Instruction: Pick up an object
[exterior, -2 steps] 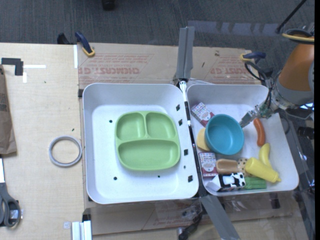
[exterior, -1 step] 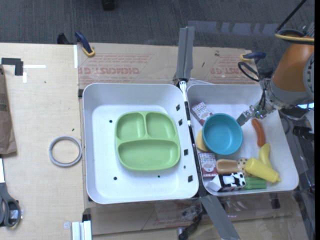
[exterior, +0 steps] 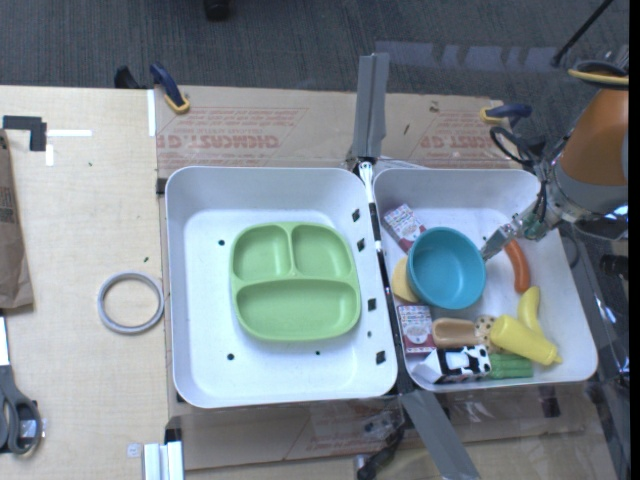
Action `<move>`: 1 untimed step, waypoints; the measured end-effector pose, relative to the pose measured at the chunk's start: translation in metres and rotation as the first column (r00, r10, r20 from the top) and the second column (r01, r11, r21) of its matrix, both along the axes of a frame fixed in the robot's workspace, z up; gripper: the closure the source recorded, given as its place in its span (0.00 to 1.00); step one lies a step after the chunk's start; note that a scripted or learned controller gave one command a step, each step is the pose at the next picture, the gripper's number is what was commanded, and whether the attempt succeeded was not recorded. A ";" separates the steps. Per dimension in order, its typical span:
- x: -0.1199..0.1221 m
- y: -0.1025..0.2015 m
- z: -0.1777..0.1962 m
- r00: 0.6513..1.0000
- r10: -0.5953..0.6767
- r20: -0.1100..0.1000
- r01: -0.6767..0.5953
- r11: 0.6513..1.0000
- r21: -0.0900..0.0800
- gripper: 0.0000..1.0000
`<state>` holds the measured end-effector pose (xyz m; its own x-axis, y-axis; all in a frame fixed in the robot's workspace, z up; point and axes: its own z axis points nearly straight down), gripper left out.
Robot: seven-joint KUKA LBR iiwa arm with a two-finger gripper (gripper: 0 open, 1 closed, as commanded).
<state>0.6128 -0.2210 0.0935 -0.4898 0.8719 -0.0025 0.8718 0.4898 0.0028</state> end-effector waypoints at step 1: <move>-0.036 0.025 0.051 0.969 0.247 -0.002 -0.247 0.969 0.000 0.00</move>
